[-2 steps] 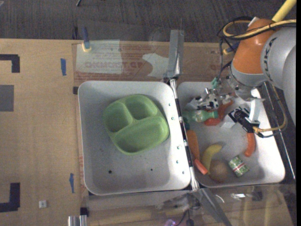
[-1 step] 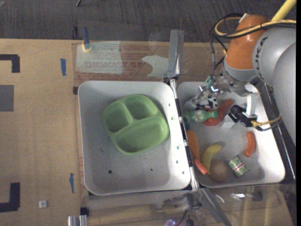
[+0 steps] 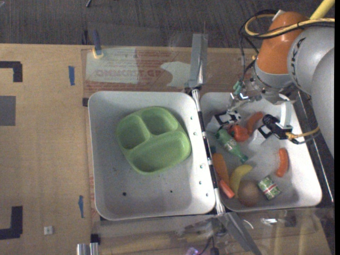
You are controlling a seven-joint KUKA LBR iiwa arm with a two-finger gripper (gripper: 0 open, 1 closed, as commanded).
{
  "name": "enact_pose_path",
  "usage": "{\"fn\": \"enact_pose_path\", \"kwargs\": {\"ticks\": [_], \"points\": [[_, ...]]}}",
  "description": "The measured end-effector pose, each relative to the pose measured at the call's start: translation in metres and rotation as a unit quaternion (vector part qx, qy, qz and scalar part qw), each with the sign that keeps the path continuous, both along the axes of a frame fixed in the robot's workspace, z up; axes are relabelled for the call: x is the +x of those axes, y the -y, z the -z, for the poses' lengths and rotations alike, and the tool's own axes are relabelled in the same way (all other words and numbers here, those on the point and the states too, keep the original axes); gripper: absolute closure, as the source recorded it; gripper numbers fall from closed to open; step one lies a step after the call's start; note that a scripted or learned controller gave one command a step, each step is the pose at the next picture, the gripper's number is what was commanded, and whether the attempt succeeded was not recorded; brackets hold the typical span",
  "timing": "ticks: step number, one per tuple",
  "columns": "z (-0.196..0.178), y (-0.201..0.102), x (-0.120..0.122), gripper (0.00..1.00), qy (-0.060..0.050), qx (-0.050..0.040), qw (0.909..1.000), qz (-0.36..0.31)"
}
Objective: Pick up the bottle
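The gripper [image 3: 234,112] hangs low over the right bin's [image 3: 311,193] far-left corner; whether it is spread or pinching, I cannot tell. Just below it the green bottle [image 3: 231,144] lies tilted near the bin's left wall, beside an orange carrot [image 3: 220,166]

Two white bins sit on the bench: the left bin [image 3: 101,158] holds one green divided plate [image 3: 153,138], and the right bin [image 3: 308,187] holds one green bottle [image 3: 231,144], one small can [image 3: 269,187], one banana [image 3: 240,175], one brown round fruit [image 3: 247,193] and several orange-red pieces.
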State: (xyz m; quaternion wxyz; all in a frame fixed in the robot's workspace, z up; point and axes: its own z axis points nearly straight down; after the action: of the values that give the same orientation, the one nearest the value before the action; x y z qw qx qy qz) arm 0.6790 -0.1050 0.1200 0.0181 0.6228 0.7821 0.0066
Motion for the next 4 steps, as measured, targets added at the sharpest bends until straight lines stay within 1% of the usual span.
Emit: {"fn": "enact_pose_path", "kwargs": {"ticks": [1,2,3,4], "points": [[-0.159,-0.021,-0.012,1.00,-0.020,0.0067,0.9943,0.105],[-0.159,-0.022,-0.012,0.00,-0.020,0.0067,0.9943,0.105],[-0.060,-0.049,-0.066,0.00,-0.021,0.0075,0.9926,0.120],[-0.060,-0.113,-0.138,0.00,-0.024,0.0062,0.9996,0.011]]}}
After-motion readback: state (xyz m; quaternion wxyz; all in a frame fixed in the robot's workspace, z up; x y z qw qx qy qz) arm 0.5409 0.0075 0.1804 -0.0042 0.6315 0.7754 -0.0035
